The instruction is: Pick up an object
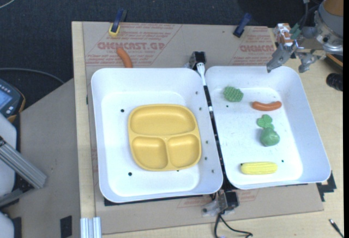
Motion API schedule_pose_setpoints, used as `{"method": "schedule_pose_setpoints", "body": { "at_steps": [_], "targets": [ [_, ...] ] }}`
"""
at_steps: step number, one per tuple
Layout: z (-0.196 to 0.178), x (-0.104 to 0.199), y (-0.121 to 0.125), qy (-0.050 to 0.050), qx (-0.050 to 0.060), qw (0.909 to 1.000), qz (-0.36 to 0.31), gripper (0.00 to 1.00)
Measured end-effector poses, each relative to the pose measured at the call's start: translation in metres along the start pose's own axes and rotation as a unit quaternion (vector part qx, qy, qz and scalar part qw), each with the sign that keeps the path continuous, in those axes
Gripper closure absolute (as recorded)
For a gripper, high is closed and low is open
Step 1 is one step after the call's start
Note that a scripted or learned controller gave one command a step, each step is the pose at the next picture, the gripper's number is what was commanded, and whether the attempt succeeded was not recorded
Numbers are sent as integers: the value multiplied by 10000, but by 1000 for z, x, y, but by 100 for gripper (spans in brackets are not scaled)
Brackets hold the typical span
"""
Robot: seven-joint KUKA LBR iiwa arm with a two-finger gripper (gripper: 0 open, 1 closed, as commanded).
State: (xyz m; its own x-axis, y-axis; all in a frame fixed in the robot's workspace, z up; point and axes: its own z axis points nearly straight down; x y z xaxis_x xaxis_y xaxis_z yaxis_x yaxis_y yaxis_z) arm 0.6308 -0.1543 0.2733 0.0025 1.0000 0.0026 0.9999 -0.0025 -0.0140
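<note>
- Yellow corn cob [258, 167] lies on its side by the near edge of the right bin [311, 138], apart from the other pieces; it looks like light, stiff plastic, likely to roll, so a grip across its middle seems safest.
- Beyond it sits a green broccoli-like piece [268, 133], knobbly and probably easy to pinch at its thicker lower end.
- Farther on, an orange sausage [266, 105] lies crosswise, slim and smooth, so I judge it may slip unless taken at mid-length.
- A flat green leafy piece [233, 94] rests toward the bin's far left corner, low and hard to get fingers under.
- In the left bin [103, 138], a yellow divided plate [163, 136] sits in the middle.
- A second sausage [124, 57] lies on the worktop [163, 40] behind the left bin.
- The hand [286, 60] hovers over the right bin's far edge, grasping nothing, its fingers spread apart.
</note>
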Motion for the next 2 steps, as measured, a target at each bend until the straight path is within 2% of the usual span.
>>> {"method": "schedule_pose_setpoints", "body": {
  "at_steps": [1,2],
  "targets": [
    [-8,0,2,-12,-67,10000,-13,0],
    [44,11,2,-4,-37,10000,-21,0]
  ]
}}
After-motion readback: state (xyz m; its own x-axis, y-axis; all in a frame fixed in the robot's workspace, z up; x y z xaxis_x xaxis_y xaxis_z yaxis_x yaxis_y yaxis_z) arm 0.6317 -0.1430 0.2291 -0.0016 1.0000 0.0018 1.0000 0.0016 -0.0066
